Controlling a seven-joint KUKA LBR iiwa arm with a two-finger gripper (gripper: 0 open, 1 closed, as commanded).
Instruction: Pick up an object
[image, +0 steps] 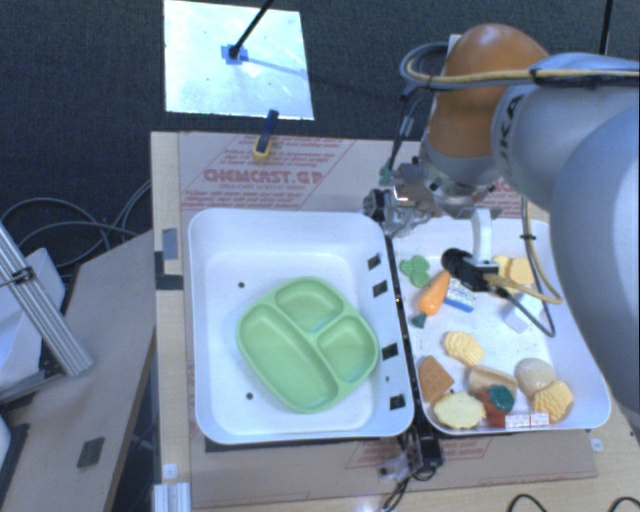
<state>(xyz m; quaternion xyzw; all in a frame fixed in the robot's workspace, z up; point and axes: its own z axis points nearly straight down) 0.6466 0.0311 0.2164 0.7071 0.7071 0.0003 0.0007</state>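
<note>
The right bin (590, 395) holds several toy foods. An orange carrot (434, 292) lies near its left wall beside a green piece (414, 267) and a small blue and white item (459, 298). A ridged yellow piece (463, 347), a brown wedge (434, 378) and a yellow round slice (458, 410) lie nearer the front. My gripper (393, 207) hangs over the back left corner of this bin, close to the wall between the bins, above and behind the green piece. I see nothing held in it.
In the left bin (215, 300) a green divided plate (305, 342) lies flat. A beige egg (533, 374), a yellow ridged piece (553, 400), a red and teal item (497, 400), a yellow block (519, 270) and a white block (515, 320) fill the right bin's right side.
</note>
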